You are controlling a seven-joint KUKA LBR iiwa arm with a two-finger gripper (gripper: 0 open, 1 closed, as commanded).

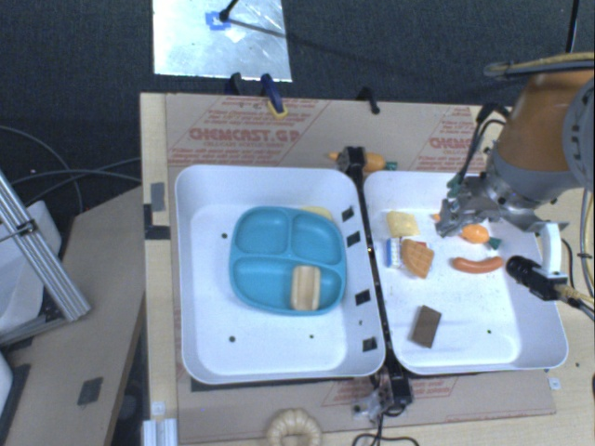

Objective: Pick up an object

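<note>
So the gripper (453, 219) is down in the right bin (535, 342), parked just beside a small orange piece (475, 234), but honestly can't tell if the claw is spread or pinching anything. A sausage (477, 265) lies near it, and a brown block (426, 325) sits further toward the front.

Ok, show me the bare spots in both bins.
Left bin: bare floor along the near wall, below the blue plate. Right bin: bare floor at the near right corner, right of the brown block, below the sausage. Crowded: the right bin's far half, where food sits around the hand.
</note>
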